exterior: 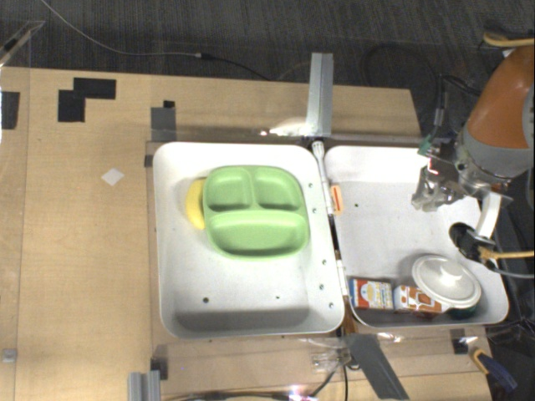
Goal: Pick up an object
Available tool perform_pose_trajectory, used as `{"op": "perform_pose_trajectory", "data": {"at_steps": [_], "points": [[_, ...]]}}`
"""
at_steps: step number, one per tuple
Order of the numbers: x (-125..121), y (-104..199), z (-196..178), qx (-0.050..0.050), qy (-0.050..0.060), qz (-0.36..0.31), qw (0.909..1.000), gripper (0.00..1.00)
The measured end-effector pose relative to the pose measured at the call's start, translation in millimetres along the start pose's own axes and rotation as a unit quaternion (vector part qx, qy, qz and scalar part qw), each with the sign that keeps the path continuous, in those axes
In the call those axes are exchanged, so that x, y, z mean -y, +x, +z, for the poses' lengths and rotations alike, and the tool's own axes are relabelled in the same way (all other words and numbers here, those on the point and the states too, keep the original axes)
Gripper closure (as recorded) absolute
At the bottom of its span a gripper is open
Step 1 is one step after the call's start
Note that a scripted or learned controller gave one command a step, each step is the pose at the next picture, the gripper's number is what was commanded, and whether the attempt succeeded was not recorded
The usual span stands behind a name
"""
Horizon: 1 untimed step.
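Objects are spread over both white bins on the bench (pixel 75 249). In the left bin (pixel 180 299), a green divided plate (pixel 254 210) is seen lying flat, with a yellow item (pixel 194 205) tucked against and partly under its left edge. In the right bin (pixel 376 249), a white lidded bowl (pixel 445 283) is placed in the near right corner, and a small printed carton (pixel 393 296) is laid along the near wall, just left of the bowl. A small orange piece (pixel 336 199) is found at the divider between the bins. The end effector (pixel 435 192) is positioned over the right bin's far right area, well apart from the bowl and carton and farther still from the plate. Nothing is seen between its fingers; how far they are parted cannot be told.
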<state>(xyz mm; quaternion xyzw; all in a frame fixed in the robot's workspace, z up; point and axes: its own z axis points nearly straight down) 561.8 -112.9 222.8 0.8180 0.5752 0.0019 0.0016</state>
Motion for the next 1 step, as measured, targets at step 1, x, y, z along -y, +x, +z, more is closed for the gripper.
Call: {"op": "perform_pose_trajectory", "data": {"at_steps": [1], "points": [[24.4, 38.0, 29.0, 0.0, 0.002, 0.011, 0.9999, 1.0]]}}
